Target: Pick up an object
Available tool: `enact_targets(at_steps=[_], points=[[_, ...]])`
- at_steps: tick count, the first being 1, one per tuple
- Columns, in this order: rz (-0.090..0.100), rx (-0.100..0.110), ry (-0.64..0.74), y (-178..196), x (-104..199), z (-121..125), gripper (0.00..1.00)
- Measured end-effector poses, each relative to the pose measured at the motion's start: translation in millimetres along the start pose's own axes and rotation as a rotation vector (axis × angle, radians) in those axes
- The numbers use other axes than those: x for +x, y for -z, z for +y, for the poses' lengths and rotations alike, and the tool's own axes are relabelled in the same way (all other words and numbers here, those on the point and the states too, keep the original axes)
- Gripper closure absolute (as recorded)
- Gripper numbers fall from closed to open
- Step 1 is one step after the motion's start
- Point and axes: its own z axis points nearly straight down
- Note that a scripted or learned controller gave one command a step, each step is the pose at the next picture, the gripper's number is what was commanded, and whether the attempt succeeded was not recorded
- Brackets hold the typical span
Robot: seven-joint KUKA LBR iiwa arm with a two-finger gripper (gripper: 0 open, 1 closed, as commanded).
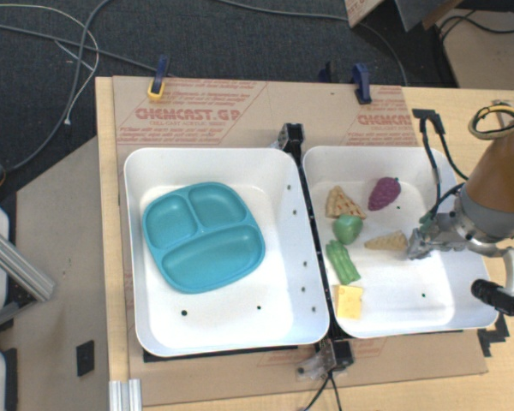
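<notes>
The tan wedge (387,242) lying just beside the gripper (418,247), on its left, is probably the thing to pick: it looks like a small toy food piece, likely light, stiff and smooth, best pinched across its narrow sides. It is pale tan and triangular. Whether the gripper is spread or pressed together cannot be told. Farther left lie a green ball (348,228), a green pod (343,262), a yellow block (349,301), a waffle-like wedge (343,203) and purple grapes (383,193), all in the right bin (428,311). A teal plate (204,235) sits in the left bin (154,315).

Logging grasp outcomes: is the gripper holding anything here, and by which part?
Cannot be told. The gripper sits at the tan wedge's right end, but nothing shows between its fingers.
</notes>
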Motion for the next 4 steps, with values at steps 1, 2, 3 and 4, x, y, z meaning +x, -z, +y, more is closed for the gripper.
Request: enact_targets(at_steps=[1, 2, 3, 4], points=[[-0.003, -0.005, 0.002, 44.3, -1.9, 5.8, 1.00], [-0.004, -0.007, 0.002, 105.4, -7.3, 13.9, 1.00], [-0.004, -0.008, 0.002, 170.4, -7.0, 16.9, 1.00], [-0.002, -0.002, 0.002, 172.8, -7.1, 17.6, 1.00]])
